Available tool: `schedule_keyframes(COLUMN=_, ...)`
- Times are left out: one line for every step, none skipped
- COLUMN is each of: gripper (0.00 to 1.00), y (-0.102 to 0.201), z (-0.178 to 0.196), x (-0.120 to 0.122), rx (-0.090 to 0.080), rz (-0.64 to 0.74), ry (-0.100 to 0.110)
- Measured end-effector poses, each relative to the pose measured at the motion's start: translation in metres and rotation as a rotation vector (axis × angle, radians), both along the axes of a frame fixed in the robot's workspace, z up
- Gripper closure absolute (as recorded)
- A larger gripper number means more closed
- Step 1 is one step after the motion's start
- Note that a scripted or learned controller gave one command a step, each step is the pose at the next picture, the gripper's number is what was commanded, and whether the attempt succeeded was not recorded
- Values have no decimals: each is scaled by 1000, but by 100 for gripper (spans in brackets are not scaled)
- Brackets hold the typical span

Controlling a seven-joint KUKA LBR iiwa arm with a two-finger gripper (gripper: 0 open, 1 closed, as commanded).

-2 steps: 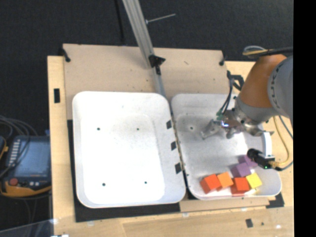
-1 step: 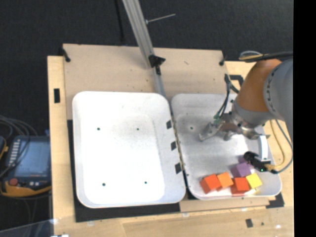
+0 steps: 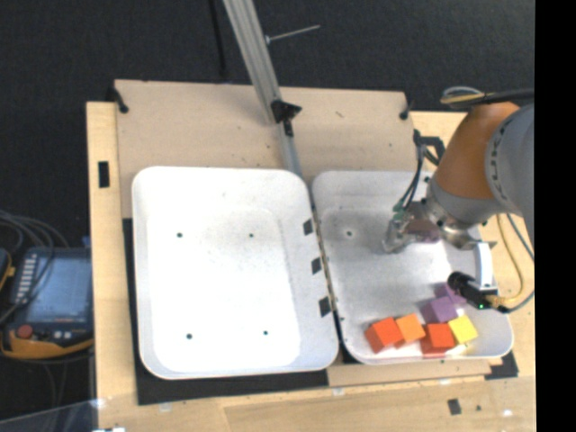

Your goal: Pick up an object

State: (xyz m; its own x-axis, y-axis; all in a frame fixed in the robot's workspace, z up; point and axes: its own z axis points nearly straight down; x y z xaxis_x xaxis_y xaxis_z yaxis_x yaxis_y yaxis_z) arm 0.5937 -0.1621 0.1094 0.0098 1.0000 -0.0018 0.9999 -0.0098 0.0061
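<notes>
Several small blocks lie at the near edge of the right bin [image 3: 360, 268]: an orange-red block [image 3: 385, 333], an orange one [image 3: 410, 328], a red-orange one [image 3: 438, 337], a yellow one [image 3: 463, 329] and a purple one [image 3: 442, 308]. My gripper [image 3: 397, 238] hangs over the middle of the right bin, up and to the left of the blocks and apart from them. Nothing shows between its fingers.
The left bin [image 3: 225, 268] lies beside the right one with clips along the shared edge. A slanted metal pole [image 3: 256, 57] rises behind the bins. A handheld control pendant [image 3: 49, 300] sits off the bench at the left.
</notes>
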Motion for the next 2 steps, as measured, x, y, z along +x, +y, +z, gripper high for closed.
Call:
schedule_keyframes(gripper=100, y=-2, z=43, x=2, rx=0, rz=5, ry=1)
schedule_keyframes(gripper=100, y=-4, z=96, x=4, rx=-1, rz=14, ry=-1)
